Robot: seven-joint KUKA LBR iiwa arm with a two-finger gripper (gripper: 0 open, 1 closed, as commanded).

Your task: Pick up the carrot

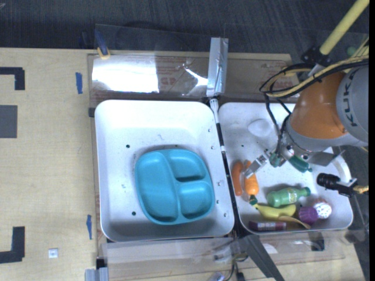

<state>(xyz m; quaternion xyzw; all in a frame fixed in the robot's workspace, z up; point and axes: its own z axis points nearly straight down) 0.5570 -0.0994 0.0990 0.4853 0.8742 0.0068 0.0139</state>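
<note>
While claw (252,167) hovers just above carrot (251,185) in right bin (343,218), finger spread cannot be told.

Pale wooden bench (41,174) with black tape marks; dark carpeted floor (146,4) behind.

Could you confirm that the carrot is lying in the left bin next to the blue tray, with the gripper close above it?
Not quite: the carrot lies in the right bin, against its left wall, as the camera view shows. The blue tray sits by itself in the left bin. The rest stands: the gripper is close above the carrot.
</note>
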